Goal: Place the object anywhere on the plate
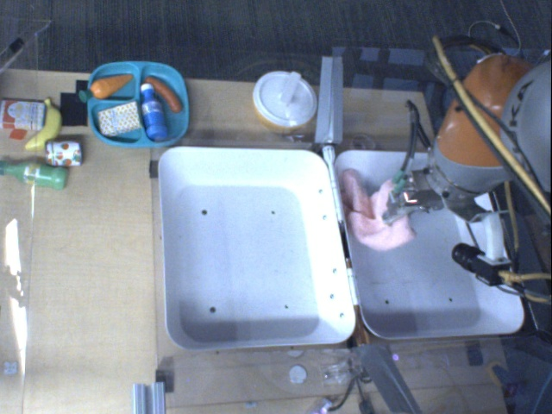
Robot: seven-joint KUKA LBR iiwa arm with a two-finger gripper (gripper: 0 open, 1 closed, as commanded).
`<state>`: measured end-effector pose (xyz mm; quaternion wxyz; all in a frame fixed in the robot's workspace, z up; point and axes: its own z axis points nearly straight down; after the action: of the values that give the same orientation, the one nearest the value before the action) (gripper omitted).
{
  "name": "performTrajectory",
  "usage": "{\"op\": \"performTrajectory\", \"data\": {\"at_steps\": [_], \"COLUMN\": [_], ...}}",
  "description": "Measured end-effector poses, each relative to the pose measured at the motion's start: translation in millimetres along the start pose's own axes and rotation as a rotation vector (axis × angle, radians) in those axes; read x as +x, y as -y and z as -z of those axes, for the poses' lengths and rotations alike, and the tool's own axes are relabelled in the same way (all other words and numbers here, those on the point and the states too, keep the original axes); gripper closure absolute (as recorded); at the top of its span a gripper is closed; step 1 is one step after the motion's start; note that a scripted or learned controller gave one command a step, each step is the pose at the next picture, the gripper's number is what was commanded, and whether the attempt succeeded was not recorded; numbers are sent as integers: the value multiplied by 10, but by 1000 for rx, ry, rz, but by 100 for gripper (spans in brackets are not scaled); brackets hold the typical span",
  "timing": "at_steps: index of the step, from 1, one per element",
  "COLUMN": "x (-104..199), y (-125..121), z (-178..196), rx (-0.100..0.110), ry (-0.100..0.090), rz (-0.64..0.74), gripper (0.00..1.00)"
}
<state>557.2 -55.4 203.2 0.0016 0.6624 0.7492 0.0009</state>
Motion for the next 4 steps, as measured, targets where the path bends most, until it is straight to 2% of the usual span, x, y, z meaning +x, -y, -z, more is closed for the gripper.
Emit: {"op": "performTrajectory", "data": {"at_steps": [1, 2, 3, 4], "x": [11, 522, 975, 1456], "y": [-13, -166, -473, -710], "z": [208, 275, 197, 320], "rx": [2, 0, -3, -6], "ry": [-1, -1, -1, 0], "rz": [9, 412, 815, 1218], "gripper": [100, 100, 100, 100]}}
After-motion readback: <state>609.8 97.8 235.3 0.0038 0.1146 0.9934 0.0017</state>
